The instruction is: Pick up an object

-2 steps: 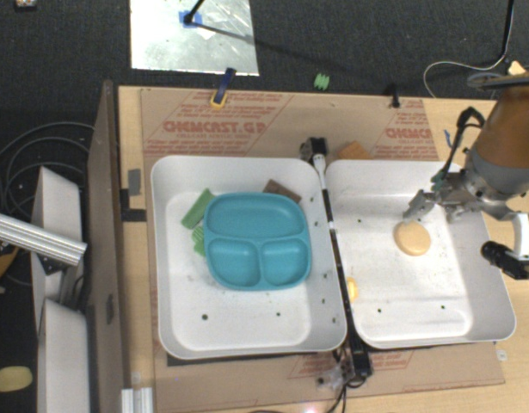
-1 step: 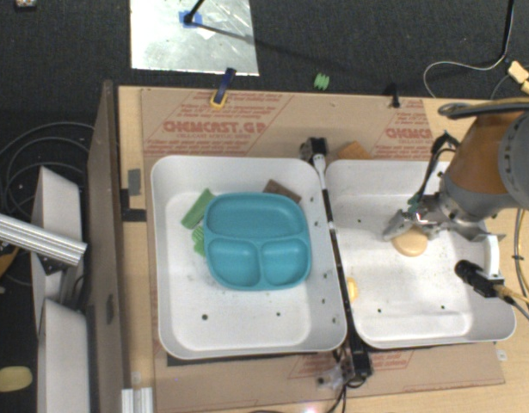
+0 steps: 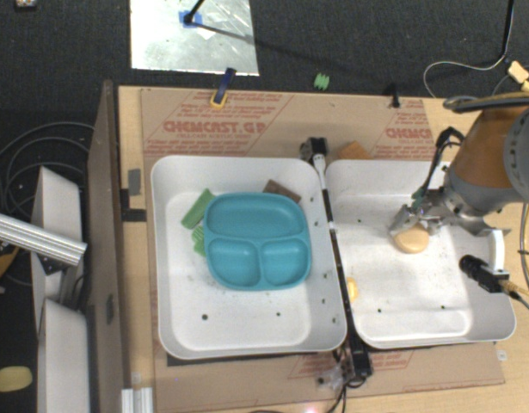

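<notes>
- One small tan, rounded object [image 3: 411, 242] lies in the right bin [image 3: 419, 321], in its upper half and toward the right edge.
- You see the gripper [image 3: 410, 219] directly above this object, touching or almost touching its top; whether the pincer is released or clenched on it, you cannot tell.
- You find the grey arm [image 3: 492, 166] with its orange band coming in over the right edge of this bin.
- A small yellow piece [image 3: 352, 291] sits at the left edge of the right bin, against the wall between both bins.
- In the left bin [image 3: 238, 334] a blue divided tray [image 3: 256, 239] takes the centre.
- A green item [image 3: 196, 211] sticks out under the tray's left side, and a brown one [image 3: 282, 190] at its upper right corner.
- An orange piece [image 3: 353, 151] rests on the cardboard just beyond the top edge of the right bin.
</notes>
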Motion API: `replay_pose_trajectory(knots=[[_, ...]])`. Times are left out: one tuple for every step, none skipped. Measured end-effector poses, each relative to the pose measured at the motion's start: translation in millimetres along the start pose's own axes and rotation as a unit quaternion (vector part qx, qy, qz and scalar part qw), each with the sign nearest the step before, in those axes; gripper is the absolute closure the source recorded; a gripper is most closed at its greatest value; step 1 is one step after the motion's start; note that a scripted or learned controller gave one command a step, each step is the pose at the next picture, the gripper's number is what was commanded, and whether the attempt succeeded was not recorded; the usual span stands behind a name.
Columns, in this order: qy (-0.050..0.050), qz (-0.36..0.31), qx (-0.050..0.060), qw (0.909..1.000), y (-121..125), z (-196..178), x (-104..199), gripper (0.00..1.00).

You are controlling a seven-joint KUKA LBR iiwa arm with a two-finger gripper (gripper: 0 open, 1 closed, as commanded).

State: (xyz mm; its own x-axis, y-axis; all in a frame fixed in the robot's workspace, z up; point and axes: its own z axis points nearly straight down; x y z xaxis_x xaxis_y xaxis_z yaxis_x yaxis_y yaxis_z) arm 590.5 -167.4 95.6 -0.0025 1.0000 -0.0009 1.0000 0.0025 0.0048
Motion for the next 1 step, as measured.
replay_pose_trajectory(knots=[[0.0,-0.005,-0.006,1.0,49.2,-109.9,61.7,1.0]])
